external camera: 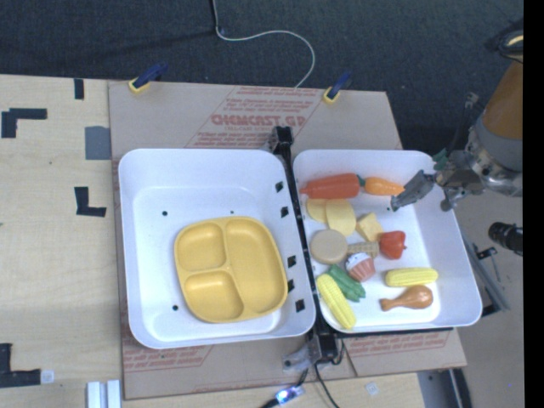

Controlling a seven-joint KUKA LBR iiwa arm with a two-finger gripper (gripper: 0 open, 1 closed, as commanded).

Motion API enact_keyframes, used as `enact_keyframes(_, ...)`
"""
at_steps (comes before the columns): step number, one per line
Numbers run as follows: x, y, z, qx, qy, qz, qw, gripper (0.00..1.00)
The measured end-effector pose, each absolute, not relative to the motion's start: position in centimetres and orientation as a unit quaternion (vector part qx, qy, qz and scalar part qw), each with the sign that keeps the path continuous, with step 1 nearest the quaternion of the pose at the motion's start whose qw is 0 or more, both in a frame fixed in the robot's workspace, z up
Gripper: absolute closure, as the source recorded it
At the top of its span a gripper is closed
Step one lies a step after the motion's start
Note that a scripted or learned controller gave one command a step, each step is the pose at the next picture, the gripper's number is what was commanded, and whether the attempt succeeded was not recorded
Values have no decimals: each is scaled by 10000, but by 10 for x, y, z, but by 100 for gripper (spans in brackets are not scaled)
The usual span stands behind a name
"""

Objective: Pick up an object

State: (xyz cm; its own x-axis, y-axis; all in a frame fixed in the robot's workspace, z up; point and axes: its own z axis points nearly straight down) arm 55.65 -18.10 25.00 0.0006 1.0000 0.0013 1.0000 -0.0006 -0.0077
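Observation:
The right bin (450, 253) holds several toy foods. A long red piece (331, 185) and an orange carrot (381, 185) lie along its far side. Below them are yellow cheese pieces (340, 216), a tan disc (328, 246), a red pepper (392, 244), a cupcake (361, 267), a green piece (347, 283), two corn cobs (336, 302) (410, 276) and a drumstick (408, 297). My gripper (427, 197) hangs over the bin's far right part, just right of the carrot. It is open, with nothing between its fingers.
The left bin (144, 228) holds a yellow divided plate (229, 269). Black clips (281, 139) join the bins along the middle wall. Both bins rest on a cardboard sheet (246, 117). A white cable (263, 36) curls behind it.

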Motion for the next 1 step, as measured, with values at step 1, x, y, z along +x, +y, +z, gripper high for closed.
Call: enact_keyframes(1, 558, -181, 253, -7067, -7075, 7, 6, 0)
